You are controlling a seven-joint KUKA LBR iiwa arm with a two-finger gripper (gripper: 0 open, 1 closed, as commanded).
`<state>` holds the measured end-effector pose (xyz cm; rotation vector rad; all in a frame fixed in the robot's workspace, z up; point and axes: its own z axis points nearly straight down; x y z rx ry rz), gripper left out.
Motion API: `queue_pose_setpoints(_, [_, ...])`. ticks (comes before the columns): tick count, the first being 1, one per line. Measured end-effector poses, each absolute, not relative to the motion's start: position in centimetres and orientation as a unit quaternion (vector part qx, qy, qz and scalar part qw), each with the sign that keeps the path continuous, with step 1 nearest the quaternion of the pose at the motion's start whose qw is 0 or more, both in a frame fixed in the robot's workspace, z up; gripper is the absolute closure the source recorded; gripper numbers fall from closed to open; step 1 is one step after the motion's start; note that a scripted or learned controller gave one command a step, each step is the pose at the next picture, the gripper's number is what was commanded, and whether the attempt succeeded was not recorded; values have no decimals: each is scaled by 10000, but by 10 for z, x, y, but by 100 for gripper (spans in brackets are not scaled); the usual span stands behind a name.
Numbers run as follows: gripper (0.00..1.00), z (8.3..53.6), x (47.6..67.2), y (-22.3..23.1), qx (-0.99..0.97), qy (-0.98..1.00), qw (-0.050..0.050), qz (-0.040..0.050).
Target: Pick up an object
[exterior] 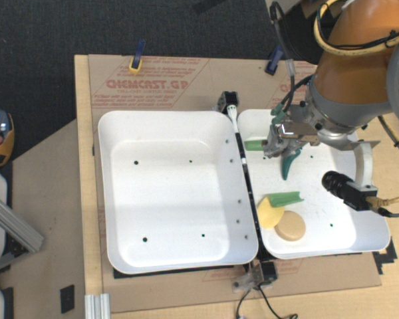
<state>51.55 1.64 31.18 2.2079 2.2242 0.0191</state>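
Brown board (153, 85): printed with red lettering, covers the bench top and bears both bins. Left bin (173, 198): shallow, white, rounded corners, its floor marked with a few small dark dots. Right bin (336, 238): the same make, set side by side against the left bin, and holding the loose items. Arm (362, 38): a large orange section reaching in from the right above the right bin, with a grey wrist below it and yellow and black cables looped about it. Gripper (282, 151): poised over the far left part of the right bin, near the shared wall; whether it is apart or closed cannot be told from this angle. Tan disc (292, 226): round and flat, lying on the near part of the right bin's floor. Green block (284, 199): a short bar lying just beyond the disc, slightly tilted. Yellow piece (268, 215): touches the disc's left side and reaches up to the green block. Teal piece (288, 165): dark and tapering, pointing down just beneath the gripper; whether it is gripped, or part of the gripper, cannot be told. Green strip (256, 145): pale green, at the right bin's left wall, partly hidden by the gripper. Blue-and-yellow clamp (137, 58) and blue clamp (274, 60): both at the board's far edge. Black fitting (227, 102): at the far end of the join between the bins.
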Motion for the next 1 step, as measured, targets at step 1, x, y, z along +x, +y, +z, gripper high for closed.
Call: queue_pose_setpoints(1, [100,448,495,36,7053,7088,54,78])
